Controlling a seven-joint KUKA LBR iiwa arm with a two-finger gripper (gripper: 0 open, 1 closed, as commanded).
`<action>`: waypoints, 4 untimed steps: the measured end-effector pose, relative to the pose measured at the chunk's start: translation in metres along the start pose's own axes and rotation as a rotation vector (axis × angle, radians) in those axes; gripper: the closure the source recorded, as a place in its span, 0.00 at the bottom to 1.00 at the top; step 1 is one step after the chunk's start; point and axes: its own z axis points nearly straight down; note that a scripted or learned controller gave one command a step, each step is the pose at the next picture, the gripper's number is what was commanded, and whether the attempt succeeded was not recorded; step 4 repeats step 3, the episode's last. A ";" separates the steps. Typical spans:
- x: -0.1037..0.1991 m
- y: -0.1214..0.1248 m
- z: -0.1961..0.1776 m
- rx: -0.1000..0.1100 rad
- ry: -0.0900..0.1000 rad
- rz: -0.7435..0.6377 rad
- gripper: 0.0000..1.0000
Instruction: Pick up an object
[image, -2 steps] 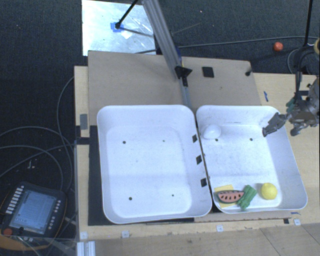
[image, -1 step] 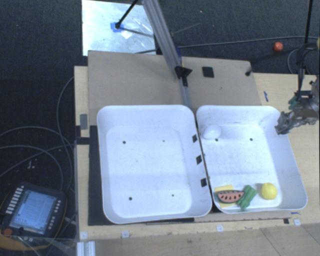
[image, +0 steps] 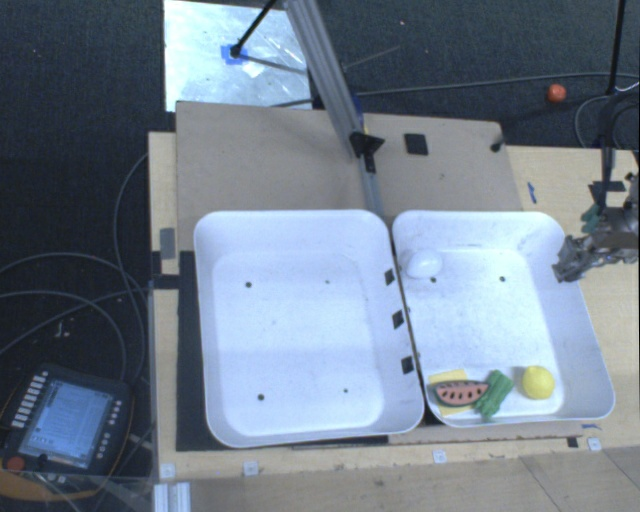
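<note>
Objects: four small things sit in the right-hand shallow white plastic bin (image: 575, 330), none of them lifted.
Watermelon: a red watermelon-slice toy with a green rind (image: 459, 392) lies flat at the right bin's near edge, close to its near-left corner.
Yellow piece: a flat pale yellow piece (image: 447, 378) peeks out from just behind the watermelon slice, touching it.
Green thing: a small green bumpy toy (image: 494, 394) lies just right of the slice, pretty much touching it.
Lemon: a round yellow lemon-like ball (image: 538, 381) sits just right of the green toy, still along the right bin's near edge.
White lump: a small white rounded object (image: 422, 264) rests in the right bin's far-left corner, well apart from the others.
Gripper: the grey two-finger gripper (image: 572, 262) hangs at the right bin's far-right rim, well away from the toys; can't tell how its claw stands, too blurry.
Left bin: the matching white bin (image: 215, 300) sits touching the right bin's left side.
Off to the side: a black handheld control pendant with a lit screen (image: 62, 417) lies on the dark floor, far left of the right bin.
</note>
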 end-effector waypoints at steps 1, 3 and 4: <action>0.035 -0.017 0.115 0.010 0.001 0.000 1.00; 0.176 -0.015 0.115 0.002 0.002 -0.005 1.00; 0.176 -0.015 0.115 0.002 0.002 -0.005 1.00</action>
